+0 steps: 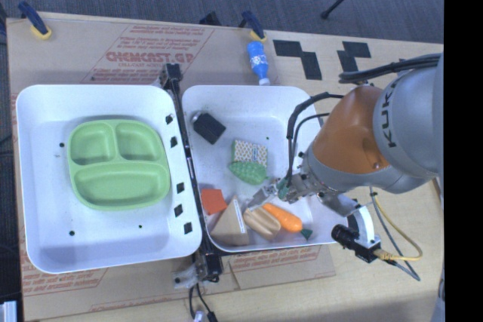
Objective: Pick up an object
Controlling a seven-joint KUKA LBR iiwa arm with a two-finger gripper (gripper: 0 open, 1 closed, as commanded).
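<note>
While we are looking down from the one camera view, we are seeing the hand (273, 192) hanging low inside the right bin (226, 98), its tips sitting among the cluster of toys at the bin's near side. We cannot tell whether it is open or closed, because the grey wrist and orange band are covering much of it and the tips are blurring into the things beneath.

We are judging the task as barely begun: nothing is visibly lifted, and every toy is lying on the bin floor. The reach is looking done; the grip and the lift are both left.

The likeliest target, we are guessing, is the orange carrot (284, 218), which is lying just beside the tips, toward the bin's near right corner. Its long axis is running at a slant, from upper left to lower right in the picture, with a green end pointing toward the lower right. A tan bun-like piece (260, 222) is touching it on its left, and a tan wedge (229, 225) is lying further left, near a small orange-red block (213, 200). A green leafy piece (247, 171) is resting just above the tips, under a pale netted item (250, 151), and a black block (209, 127) is sitting well apart toward the far left corner.

In the left bin (30, 162), a green divided plate (118, 164) is lying flat.
</note>
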